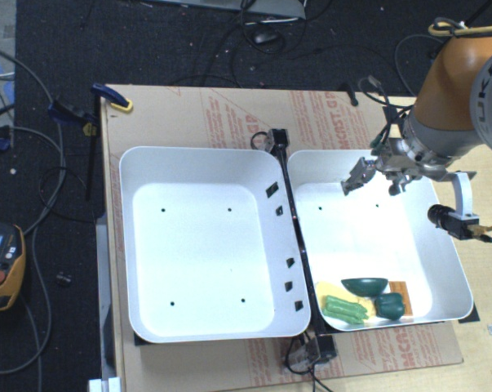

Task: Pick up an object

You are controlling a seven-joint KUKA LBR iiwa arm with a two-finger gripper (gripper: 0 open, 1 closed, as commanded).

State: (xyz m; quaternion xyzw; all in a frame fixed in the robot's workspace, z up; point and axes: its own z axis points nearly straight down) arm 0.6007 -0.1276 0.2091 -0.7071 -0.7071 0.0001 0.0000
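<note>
My gripper (374, 180) hangs over the far end of the right bin (368, 231), its two fingers spread apart with nothing between them. The objects lie at the bin's near edge, well away from the gripper: a dark green bowl-like piece (365, 286), a light green ridged piece (344, 309), a teal green lump (390, 305), a yellow flat piece (331, 291) and an orange-brown block (399, 288).
The left bin (201, 243) sits beside the right one, parted by a black divider with clips (290, 219). Both rest on a cardboard sheet (229, 113). A black attachment (445, 216) sticks out from the arm over the right bin's right rim.
</note>
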